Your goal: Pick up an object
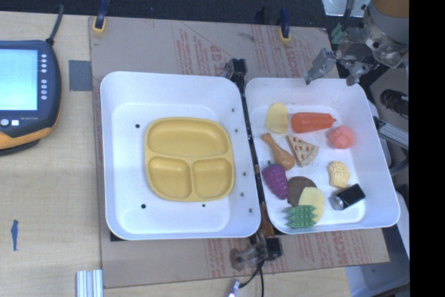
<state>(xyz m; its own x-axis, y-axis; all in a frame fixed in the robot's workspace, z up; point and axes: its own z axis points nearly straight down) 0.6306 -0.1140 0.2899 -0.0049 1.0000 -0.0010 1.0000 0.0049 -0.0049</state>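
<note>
Hovering past the far rim of the right bin, the hand has its two fingers spread apart with nothing between them, touching none of the toys. By my reading the pick is not yet begun: every piece lies loose in that bin, with the carrot and pale yellow piece nearest the hand, and the pink ball just right of them. Descent, closing and lifting all remain. Left bin carries a yellow divided plate.
</note>
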